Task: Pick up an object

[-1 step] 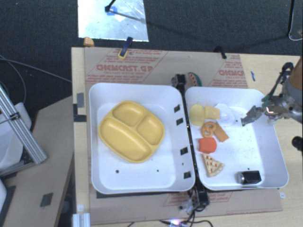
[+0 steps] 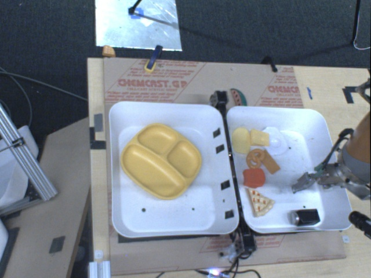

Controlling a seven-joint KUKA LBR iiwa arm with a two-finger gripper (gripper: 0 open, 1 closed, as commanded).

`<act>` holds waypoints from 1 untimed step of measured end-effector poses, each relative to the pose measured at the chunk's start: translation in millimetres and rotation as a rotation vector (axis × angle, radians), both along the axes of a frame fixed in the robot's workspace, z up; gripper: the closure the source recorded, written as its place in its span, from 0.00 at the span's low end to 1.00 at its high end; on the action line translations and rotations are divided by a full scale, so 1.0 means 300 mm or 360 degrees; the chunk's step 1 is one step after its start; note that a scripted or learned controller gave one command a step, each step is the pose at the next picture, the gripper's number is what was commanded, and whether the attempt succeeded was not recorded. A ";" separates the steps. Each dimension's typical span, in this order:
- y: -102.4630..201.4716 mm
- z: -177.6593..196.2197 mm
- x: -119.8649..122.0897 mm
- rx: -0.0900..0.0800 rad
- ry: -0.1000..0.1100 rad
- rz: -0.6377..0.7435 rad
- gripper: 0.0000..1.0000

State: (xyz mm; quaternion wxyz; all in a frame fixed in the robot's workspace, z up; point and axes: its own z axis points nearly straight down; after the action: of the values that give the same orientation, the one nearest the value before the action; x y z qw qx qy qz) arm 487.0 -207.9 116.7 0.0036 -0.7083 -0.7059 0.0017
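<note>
The bench was a pale wooden board with a sheet of printed brown cardboard (image 2: pixel 191 83) under two shallow white bins, dark carpet beyond. The right bin (image 2: pixel 316 120) was the one that mattered: inside it, toward the divider, lay a cluster of toy food — a pale yellow block (image 2: pixel 249 137), a brown pretzel-like twist (image 2: pixel 258 158), a red lump (image 2: pixel 254 178) and a flat pizza wedge (image 2: pixel 260 202) — with a small dark cylinder (image 2: pixel 305 216) alone near the bin's front wall. The gripper (image 2: pixel 302 183) hung over bare floor between the cluster and the cylinder, touching nothing; whether it was spread or closed I couldn't tell. The glossy, rounded pieces looked liable to skid on smooth plastic, and being crowded, a descent might nudge neighbours. The left bin (image 2: pixel 124 112) held only a yellow sectioned tray (image 2: pixel 161 160), matte, smooth-edged.
</note>
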 end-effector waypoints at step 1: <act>0.172 0.359 0.009 -0.0006 -0.0031 0.0021 0.00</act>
State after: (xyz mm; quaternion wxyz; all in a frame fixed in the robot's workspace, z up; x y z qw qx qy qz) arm 489.6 -156.3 224.4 -0.0047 -0.7037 -0.7105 -0.0039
